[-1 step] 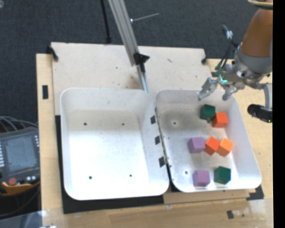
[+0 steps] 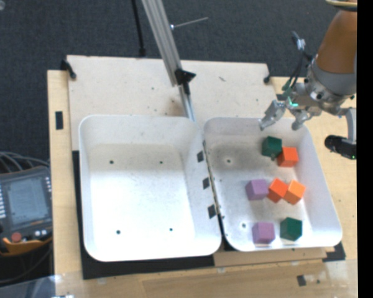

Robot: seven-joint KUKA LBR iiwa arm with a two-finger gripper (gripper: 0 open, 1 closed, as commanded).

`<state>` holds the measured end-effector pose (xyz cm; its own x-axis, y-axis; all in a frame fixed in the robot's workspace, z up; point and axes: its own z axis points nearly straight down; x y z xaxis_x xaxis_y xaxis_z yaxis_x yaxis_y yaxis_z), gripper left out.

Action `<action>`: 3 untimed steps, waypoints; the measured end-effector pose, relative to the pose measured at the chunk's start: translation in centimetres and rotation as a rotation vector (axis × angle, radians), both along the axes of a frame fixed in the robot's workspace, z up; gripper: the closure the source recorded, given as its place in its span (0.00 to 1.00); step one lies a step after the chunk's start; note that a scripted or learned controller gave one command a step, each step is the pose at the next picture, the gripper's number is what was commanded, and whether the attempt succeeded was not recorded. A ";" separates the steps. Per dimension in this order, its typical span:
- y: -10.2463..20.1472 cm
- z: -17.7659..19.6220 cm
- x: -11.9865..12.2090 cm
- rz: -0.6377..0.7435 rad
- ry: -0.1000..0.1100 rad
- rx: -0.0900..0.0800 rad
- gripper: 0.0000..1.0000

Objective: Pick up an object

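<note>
The right bin (image 2: 320, 185) holds several small blocks. A dark green block (image 2: 271, 146) and an orange block (image 2: 288, 156) touch near the far end. Further down sit a purple block (image 2: 257, 189), an orange-red block (image 2: 277, 190) and an orange block (image 2: 294, 192) in a row. Near the front lie another purple block (image 2: 263, 232) and a green block (image 2: 291, 228). My gripper (image 2: 281, 118) hovers above the bin's far rim, just beyond the dark green block, open, with nothing between its fingers.
The left bin (image 2: 93, 166) lies beside the right one on a wooden bench. A slanted metal pole (image 2: 165, 36) rises behind the bins. A teach pendant (image 2: 22, 203) sits off the bench at the left.
</note>
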<state>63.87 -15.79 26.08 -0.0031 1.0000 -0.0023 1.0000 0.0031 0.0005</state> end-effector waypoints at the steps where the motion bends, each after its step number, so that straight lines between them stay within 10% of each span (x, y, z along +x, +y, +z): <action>1: -1.0 -4.9 0.3 -0.004 0.004 0.000 0.00; 3: -1.8 -15.9 -0.6 -0.006 0.004 0.001 0.00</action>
<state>63.29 -17.56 10.17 0.0033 1.0000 -0.0014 1.0000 -0.0033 -0.0033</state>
